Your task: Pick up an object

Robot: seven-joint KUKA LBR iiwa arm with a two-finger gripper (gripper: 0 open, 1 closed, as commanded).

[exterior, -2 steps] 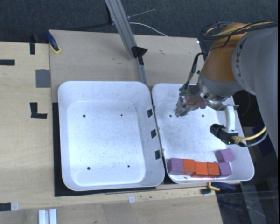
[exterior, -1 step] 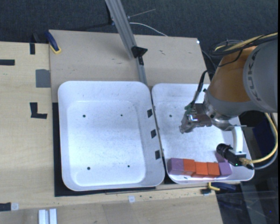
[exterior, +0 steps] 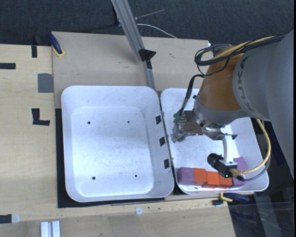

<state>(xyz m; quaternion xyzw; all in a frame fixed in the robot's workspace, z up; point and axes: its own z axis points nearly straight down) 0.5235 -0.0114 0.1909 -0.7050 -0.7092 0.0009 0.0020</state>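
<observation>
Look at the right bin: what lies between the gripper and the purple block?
In the camera view, only bare white bin floor lies between the gripper and the purple block.

Glossy white plastic bins (exterior: 111,95) (faintly speckled) sit on a matt wooden bench (exterior: 19,132).
</observation>
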